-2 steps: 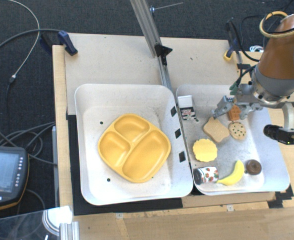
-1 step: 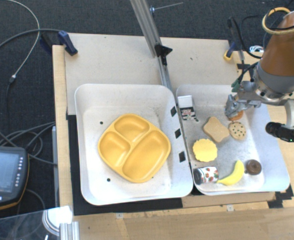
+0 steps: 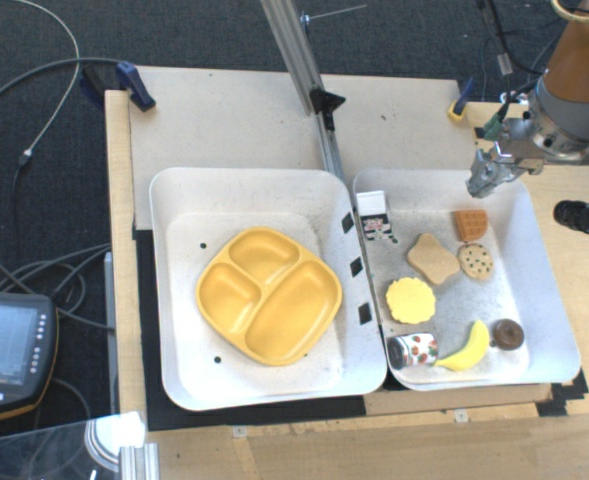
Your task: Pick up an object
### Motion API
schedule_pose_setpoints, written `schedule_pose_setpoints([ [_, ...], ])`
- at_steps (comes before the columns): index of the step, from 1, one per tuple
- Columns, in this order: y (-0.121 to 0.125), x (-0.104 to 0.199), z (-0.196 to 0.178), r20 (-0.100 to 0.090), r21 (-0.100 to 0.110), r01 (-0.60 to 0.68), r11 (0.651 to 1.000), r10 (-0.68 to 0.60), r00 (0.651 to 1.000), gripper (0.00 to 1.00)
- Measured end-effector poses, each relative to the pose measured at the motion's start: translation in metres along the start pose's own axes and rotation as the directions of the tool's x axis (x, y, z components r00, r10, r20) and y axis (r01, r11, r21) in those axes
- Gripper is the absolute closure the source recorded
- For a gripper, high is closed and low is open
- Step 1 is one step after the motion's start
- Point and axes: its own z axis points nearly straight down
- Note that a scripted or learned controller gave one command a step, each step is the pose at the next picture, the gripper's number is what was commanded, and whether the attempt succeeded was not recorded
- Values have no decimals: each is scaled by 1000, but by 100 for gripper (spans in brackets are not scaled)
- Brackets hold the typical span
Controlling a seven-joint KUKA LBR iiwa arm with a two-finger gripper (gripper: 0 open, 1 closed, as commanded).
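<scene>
Objects in the right bin number eight; pincer grip state cannot be told.

One fixed camera looks down aslant on both white bins.

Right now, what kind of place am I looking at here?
Probably a robotics lab bench set up for grasping trials: a robot arm's gripper hangs over a white bin of toy food, a handheld control pendant sits on the floor, and loose cables run across the carpet.
</scene>
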Motion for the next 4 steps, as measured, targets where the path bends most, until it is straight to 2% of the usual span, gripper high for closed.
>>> schedule_pose_setpoints([
  [1, 33, 31, -107, -1, -5, 3, 1000, -3, 1000, 100],
  [2, 32, 30, -113, 1, 1, 1, 1000, -1, 1000, 100],
  [3, 33, 30, -125, 3, -2, 3, 1000, -3, 1000, 100],
  [4, 36, -16, 14, -3, 18, -6, 1000, 6, 1000, 100],
])
